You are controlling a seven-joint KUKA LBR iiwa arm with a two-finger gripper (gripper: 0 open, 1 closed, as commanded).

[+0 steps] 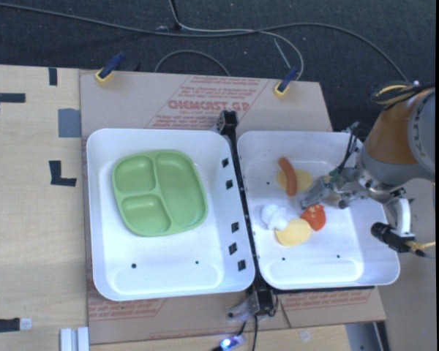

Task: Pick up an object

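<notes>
Two shallow white bins sit side by side on a cardboard sheet [205, 97] clamped to the bench. The left bin [102, 269] holds a green divided plate [159, 192] with three compartments, lying flat toward its upper half. The right bin [366, 265] holds a small cluster of toy food: an orange-red sausage-shaped piece [287, 174] lying over a yellow piece [302, 178], a small white object [272, 214], a pale yellow pear-like piece [293, 232], and a red piece [314, 217] touching the pear-like piece's upper right. The arm [395, 141] reaches in from the right, and its gripper [316, 196] hangs low over the right bin, just above the red piece and between it and the sausage; whether it is spread or closed I cannot tell.
</notes>
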